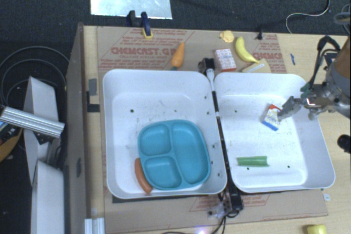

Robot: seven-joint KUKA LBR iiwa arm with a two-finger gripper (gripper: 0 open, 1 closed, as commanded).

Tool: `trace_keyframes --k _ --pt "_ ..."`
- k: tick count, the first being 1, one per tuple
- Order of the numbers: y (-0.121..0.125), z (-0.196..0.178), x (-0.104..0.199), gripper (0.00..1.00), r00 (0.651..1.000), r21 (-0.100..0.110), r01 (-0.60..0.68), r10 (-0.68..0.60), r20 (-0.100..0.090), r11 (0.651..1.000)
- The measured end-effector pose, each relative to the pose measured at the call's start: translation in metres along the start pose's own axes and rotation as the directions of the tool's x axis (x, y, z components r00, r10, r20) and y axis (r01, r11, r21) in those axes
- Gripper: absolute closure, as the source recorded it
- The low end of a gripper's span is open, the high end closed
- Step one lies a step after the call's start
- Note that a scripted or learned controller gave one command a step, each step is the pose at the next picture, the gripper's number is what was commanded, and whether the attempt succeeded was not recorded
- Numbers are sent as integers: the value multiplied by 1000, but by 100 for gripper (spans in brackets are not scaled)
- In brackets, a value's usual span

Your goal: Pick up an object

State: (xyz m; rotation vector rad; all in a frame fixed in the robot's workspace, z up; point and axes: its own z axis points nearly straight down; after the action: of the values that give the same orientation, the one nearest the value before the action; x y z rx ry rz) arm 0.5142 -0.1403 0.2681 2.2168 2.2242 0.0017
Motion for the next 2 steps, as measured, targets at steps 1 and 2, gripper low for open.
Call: trace_keyframes --k 1,2 --pt "81 53 -8 0 1000 -3 4 -4 2 1000" --pt "86 138 -36 0 1000 5 -3 3 0 1000"
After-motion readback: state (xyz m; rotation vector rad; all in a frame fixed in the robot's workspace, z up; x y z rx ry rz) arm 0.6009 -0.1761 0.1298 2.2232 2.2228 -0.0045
